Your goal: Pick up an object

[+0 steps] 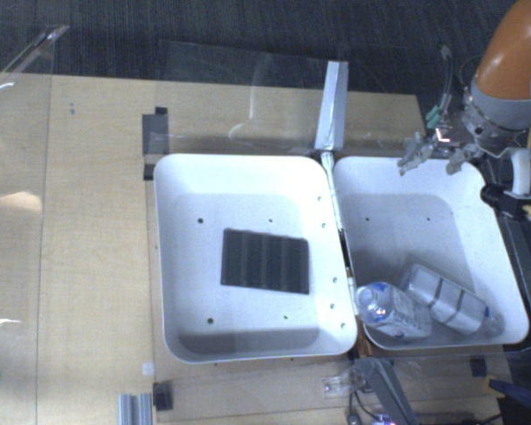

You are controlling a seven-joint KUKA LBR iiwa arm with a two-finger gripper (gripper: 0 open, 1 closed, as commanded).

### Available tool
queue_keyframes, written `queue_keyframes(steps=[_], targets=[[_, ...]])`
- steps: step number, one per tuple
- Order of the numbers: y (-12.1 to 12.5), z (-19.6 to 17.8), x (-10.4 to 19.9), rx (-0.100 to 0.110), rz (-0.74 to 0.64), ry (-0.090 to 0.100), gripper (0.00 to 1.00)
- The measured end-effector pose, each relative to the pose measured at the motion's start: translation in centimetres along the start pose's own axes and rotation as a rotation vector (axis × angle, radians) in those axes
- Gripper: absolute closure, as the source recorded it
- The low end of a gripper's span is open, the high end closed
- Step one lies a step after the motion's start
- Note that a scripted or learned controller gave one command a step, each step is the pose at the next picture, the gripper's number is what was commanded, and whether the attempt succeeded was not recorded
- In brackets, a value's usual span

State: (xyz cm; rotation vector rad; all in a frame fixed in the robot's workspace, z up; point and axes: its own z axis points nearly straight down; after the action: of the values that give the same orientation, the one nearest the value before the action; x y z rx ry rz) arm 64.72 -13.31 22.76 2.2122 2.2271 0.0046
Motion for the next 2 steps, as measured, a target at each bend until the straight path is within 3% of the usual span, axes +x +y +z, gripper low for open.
queue_keyframes(steps=[1,2], targets=[[-8.5,13.8,-0.6,-0.007,-0.002,-0.001,0.0],[0.7,14.1,1.0,-0.004,-0.18,-0.001,0.0]])
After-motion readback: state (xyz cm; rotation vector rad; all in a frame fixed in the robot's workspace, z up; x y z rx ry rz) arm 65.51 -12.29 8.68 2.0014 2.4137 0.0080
